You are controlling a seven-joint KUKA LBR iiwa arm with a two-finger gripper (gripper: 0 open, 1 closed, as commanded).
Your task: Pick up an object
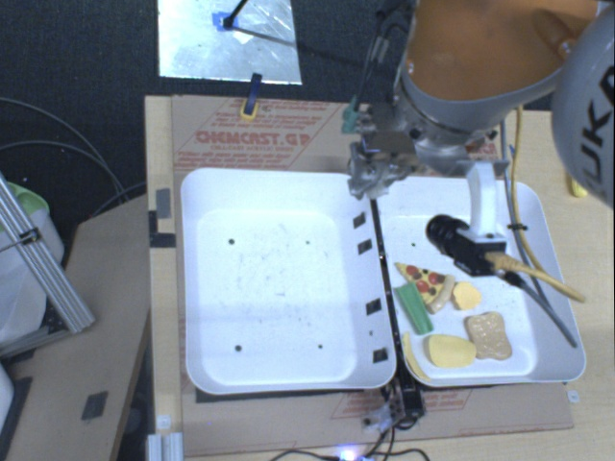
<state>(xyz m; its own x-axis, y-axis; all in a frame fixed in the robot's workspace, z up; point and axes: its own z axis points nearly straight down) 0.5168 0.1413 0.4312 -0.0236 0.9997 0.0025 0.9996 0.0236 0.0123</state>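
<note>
My gripper (pixel 370 176) hangs over the far end of the divider between the two bins, at the back left corner of the right bin (pixel 548 248). Several toy foods lie in the front part of that bin. They are a pizza slice (pixel 429 282), a green stick (pixel 415 307), a small yellow round piece (pixel 466 296), a yellow lump (pixel 450 351) and a tan toast-like piece (pixel 489 335). All of them sit well in front of the gripper and apart from it. I see nothing hanging under the gripper.
The left bin (pixel 269 267) sits beside the right one on a cardboard sheet (pixel 259 133). A shiny metal plate (pixel 229 25) lies on the dark floor at the back. An aluminium frame (pixel 38 257) stands at the far left.
</note>
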